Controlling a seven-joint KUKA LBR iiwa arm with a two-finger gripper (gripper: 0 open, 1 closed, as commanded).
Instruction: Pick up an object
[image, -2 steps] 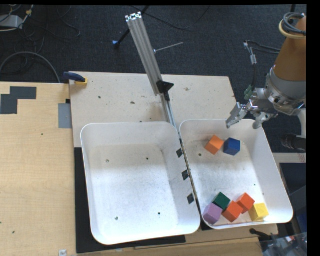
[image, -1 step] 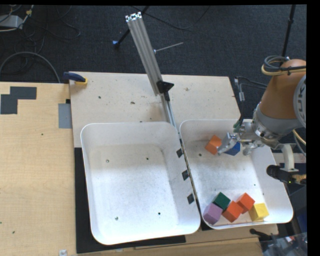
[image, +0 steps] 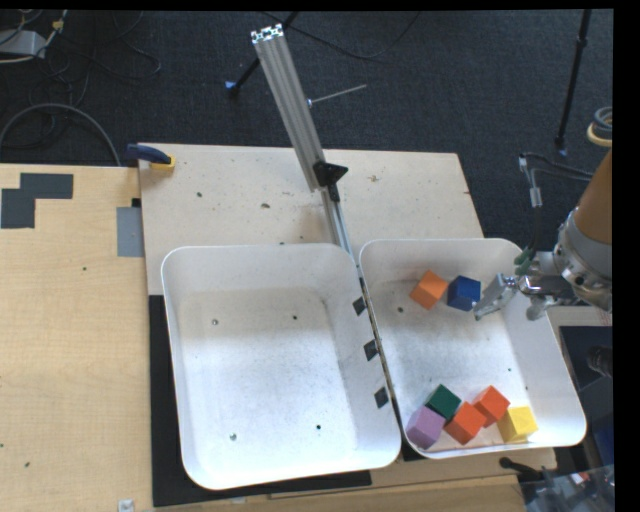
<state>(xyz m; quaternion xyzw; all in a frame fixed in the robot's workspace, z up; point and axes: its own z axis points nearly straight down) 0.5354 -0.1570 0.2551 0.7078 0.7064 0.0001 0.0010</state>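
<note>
Your hand (image: 510, 296) hangs over the right bin (image: 545, 345), its fingers apart with nothing between them. The blue cube (image: 463, 292) sits just beside its left fingertip, touching the orange cube (image: 430, 289) beyond. You would reach left, into the bin.

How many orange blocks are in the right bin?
3: one orange block beside the blue block near the far wall, two in the near cluster. Others may be hidden.
</note>
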